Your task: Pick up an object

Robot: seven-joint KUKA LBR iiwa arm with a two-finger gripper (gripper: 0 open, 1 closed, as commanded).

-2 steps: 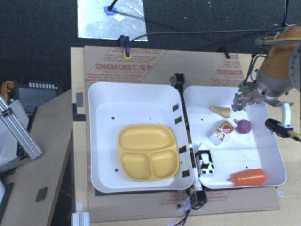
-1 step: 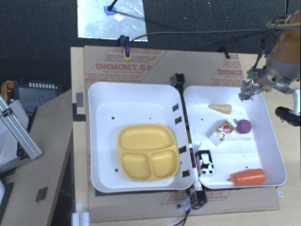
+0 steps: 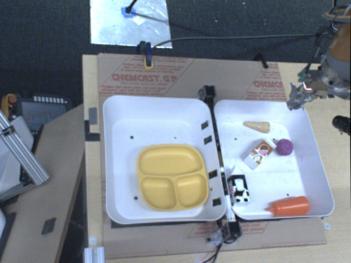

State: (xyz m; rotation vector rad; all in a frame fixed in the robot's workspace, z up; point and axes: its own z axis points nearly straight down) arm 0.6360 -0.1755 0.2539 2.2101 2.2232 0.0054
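Two shallow white bins sit side by side on the bench. The left bin (image 3: 118,119) holds a yellow divided plate (image 3: 172,176), lying flat in its lower middle, with one long compartment at the top and two smaller ones below. The right bin (image 3: 315,163) carries the loose things. A small black-and-white toy (image 3: 239,190) lies at its lower left corner, close to the seam between the bins. Above and to the right of it lies a small white and red carton (image 3: 259,153), tilted, and just beside that, to its right, a purple ball (image 3: 284,147). A tan cone-shaped piece (image 3: 257,126) lies near the top of the bin, pointing left. An orange carrot-like piece (image 3: 289,205) lies along the bottom wall. The gripper (image 3: 296,100) hangs at the bin's upper right corner, about over its rim, and nothing shows between its fingers; whether they are apart or together I cannot tell. Every piece lies below and left of it, the cone nearest, the carrot farthest.
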